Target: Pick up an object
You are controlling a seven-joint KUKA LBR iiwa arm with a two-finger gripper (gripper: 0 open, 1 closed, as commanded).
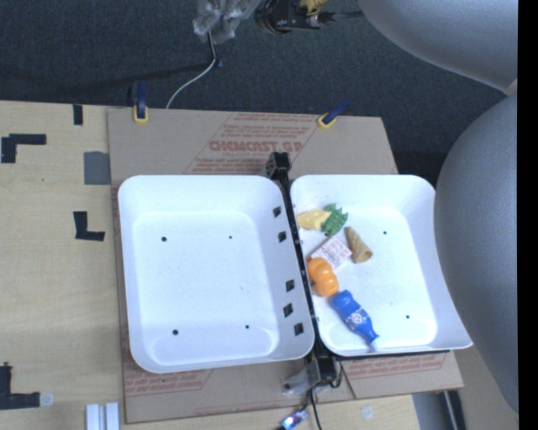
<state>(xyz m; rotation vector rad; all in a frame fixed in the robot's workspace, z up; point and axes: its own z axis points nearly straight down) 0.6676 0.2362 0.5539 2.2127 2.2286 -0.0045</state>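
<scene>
1. Gripper (223, 18) sits at the top edge of the view, well beyond the orange ball (322, 273) and outside both bins. Whether it is wide or narrow: cannot tell, too blurred. Nothing is visibly held.
2. Arm (487, 193): the grey bulk hangs right of the ball, over the right bin's (412, 294) outer rim.
3. The things to pick all lie in the right bin, bunched near the ball and close to the black seam (292, 252) between the bins.
4. Risk: the ball is round and will likely roll off or squirt out of a pinch.
5. Risk: the ball is just beside the seam wall, so a descent there may clip the rim or the seam.
6. Risk: the white packet (334, 252) touches the ball's upper side and lies flat. A grab may catch two things or slide over it.
7. Risk: the yellow piece (311, 220) and green piece (334, 218), above the ball, touch each other, so a double pick or a nudge is likely.
8. Risk: the blue bottle (353, 315) below the ball lies at a slant. A misaligned close may spin it.
9. The tan cone (360, 245), up-right of the ball, looks the most separated and the safest target.
10. Counts: bins 2 (left bin (202, 277), far left of the ball), ball 1, packet 1, yellow piece 1, green piece 1, cone 1, bottle 1. That makes six pickable things.
</scene>
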